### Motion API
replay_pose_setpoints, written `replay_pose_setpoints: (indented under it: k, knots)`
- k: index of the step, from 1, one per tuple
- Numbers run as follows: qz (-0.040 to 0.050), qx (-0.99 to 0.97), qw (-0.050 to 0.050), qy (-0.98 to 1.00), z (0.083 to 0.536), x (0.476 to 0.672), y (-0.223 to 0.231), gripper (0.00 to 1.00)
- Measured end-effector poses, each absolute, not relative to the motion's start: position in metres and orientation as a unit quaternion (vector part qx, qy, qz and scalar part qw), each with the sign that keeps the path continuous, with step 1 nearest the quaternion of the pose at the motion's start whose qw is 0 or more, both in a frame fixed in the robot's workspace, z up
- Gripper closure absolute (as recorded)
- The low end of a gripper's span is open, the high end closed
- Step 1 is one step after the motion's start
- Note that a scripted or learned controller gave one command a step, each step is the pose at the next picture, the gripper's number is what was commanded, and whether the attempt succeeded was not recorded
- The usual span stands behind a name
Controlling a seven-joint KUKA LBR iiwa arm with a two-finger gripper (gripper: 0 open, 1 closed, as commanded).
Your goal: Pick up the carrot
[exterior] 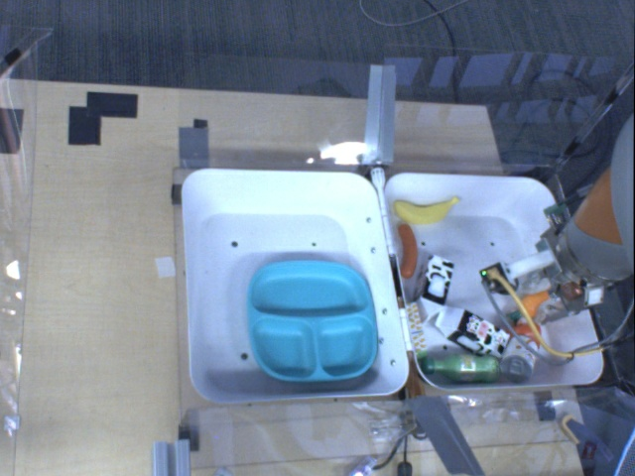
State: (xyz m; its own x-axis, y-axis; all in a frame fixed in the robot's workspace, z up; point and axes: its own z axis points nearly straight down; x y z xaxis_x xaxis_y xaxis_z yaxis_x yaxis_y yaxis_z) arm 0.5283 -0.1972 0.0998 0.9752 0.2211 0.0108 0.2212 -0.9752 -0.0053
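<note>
One orange tapered carrot lies beside my jaws in the bin; grasp unconfirmed, jaw state indiscernible; lift remains.

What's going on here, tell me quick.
The arm reaches into the right bin, its gripper low over the carrot. A banana, a sausage, a green bottle and some cartons lie around it. The left bin holds a blue tray.
</note>
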Motion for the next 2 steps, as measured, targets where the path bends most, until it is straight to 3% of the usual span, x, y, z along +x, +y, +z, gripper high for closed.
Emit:
replay_pose_setpoints:
  k: [1, 2]
  knots:
    - [-0.0022, -0.995, 0.0, -0.105, 0.188, 0.594, -0.169, 1.0]
    - [-0.0011, -0.995, 0.0, -0.103, 0.194, 0.56, -0.206, 1.0]
